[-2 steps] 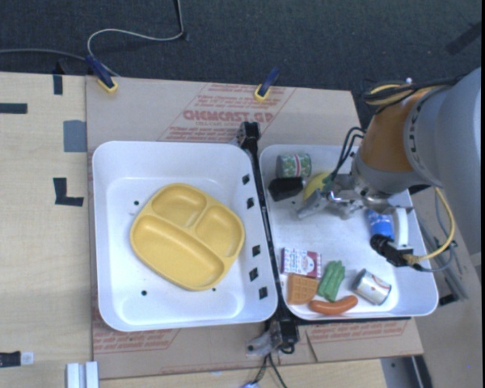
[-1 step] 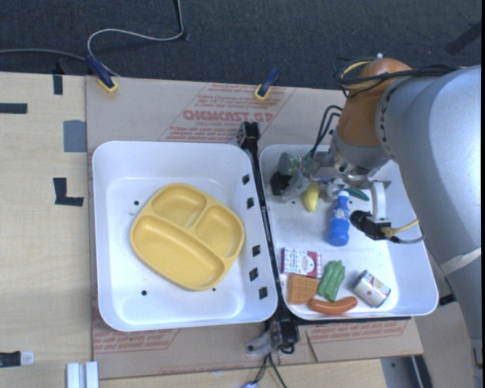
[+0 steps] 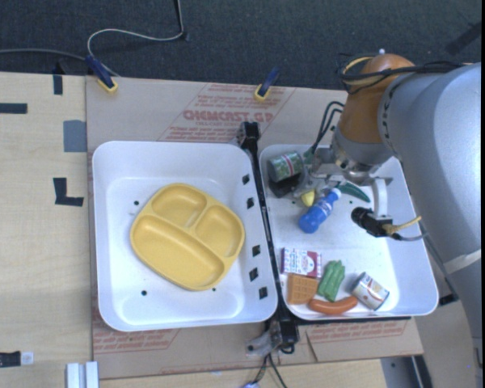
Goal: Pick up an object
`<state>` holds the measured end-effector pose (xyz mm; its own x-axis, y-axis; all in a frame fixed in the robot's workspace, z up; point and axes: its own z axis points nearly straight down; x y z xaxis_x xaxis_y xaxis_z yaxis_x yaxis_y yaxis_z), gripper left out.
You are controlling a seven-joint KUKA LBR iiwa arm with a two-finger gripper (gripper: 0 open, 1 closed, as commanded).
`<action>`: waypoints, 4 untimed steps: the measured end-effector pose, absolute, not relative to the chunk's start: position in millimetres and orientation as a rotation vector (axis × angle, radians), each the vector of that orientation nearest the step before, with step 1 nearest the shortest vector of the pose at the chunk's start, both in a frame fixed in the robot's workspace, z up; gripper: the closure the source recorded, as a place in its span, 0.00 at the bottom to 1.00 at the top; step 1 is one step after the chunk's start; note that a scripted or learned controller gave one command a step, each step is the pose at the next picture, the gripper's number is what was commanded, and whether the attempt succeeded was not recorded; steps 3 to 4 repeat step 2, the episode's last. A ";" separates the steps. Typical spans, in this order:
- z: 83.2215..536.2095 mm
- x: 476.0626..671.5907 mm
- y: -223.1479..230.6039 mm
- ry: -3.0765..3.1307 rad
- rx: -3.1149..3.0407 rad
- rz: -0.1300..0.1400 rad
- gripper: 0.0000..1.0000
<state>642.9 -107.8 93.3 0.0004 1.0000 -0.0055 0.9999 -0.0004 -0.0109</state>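
The pincer (image 3: 333,178) hangs low in the right bin (image 3: 424,285), toward its 12 o'clock side; I cannot tell if it is released or clenched. A blue bottle (image 3: 318,210) lies just at its 6 o'clock, a green can (image 3: 286,166) at its 9 o'clock. The left bin (image 3: 113,217) carries a yellow divided plate (image 3: 187,234).

Red printed lettering on the cardboard sheet (image 3: 218,115) under the bins reads roughly "CHEMCAST GP". Labels on the small packages are too small to read.
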 end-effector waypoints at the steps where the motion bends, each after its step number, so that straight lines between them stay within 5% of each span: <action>1: 184.3 587.2 -56.8 -2.224 -2.218 0.000 1.00; 2: 258.5 511.2 -41.0 -2.223 -2.219 0.001 1.00; 4: 258.5 511.2 -41.0 -2.223 -2.219 0.001 1.00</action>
